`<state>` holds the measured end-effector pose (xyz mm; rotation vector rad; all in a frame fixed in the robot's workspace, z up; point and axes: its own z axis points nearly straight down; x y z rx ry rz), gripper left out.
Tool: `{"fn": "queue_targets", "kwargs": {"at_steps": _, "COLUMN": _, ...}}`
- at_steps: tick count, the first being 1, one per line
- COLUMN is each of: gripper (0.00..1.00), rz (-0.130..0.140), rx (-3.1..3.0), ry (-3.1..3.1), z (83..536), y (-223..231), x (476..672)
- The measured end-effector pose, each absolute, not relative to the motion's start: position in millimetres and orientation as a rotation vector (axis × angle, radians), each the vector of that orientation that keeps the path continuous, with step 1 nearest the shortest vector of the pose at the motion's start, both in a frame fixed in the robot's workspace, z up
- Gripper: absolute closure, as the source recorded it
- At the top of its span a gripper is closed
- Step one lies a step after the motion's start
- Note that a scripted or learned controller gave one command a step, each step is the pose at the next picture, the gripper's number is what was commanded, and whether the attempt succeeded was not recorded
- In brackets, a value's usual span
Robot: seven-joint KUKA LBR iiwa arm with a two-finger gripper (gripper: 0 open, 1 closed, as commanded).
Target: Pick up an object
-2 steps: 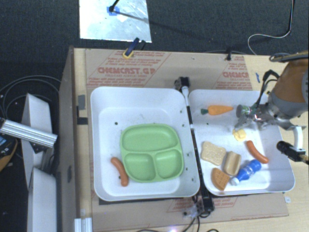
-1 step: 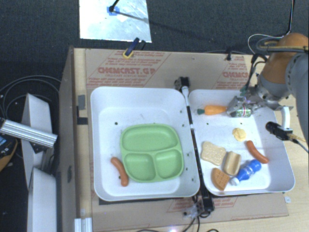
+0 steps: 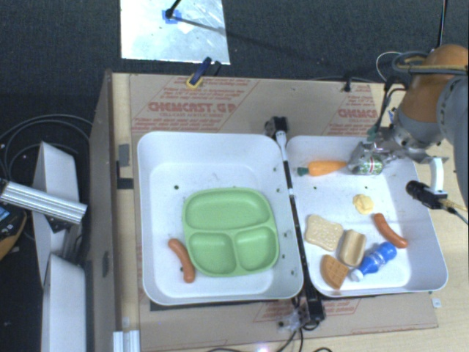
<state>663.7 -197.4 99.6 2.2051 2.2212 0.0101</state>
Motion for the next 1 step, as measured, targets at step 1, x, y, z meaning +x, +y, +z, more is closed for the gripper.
{"fn": "queue_targets", "kwargs": {"at_steps": 1, "gripper": 1.0, "rz": 0.006, "rx": 2.213, "ry": 2.226, "z": 146.9, "y": -135.8, "x": 669.9}}
